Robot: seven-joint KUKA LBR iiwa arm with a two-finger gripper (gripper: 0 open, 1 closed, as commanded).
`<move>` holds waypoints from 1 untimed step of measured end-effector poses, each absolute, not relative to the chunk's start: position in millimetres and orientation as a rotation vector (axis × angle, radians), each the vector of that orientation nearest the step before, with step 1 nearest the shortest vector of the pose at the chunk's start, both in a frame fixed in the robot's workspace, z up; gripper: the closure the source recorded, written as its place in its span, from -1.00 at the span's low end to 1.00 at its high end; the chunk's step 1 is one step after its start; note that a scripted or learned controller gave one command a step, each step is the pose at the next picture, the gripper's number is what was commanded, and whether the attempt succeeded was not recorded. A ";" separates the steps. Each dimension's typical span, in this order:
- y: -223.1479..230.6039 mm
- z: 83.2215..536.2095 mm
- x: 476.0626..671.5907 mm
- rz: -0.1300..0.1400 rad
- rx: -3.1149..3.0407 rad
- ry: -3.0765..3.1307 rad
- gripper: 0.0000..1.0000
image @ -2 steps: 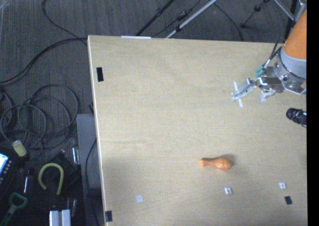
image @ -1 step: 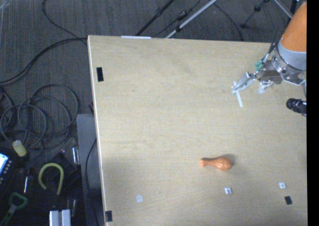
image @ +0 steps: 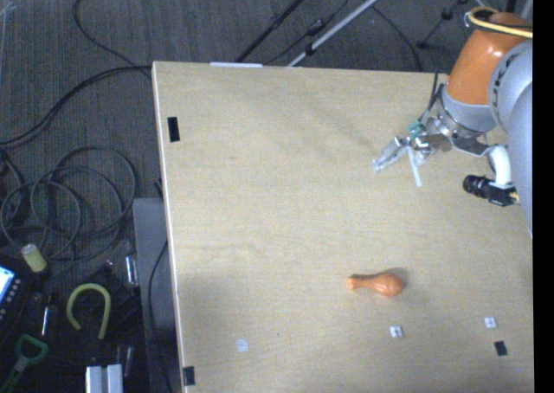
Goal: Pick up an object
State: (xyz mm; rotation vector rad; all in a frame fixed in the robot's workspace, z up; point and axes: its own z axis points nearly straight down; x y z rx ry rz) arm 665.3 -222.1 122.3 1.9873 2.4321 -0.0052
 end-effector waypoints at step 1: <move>-221.7 84.3 669.0 -0.004 1.761 2.600 -1.00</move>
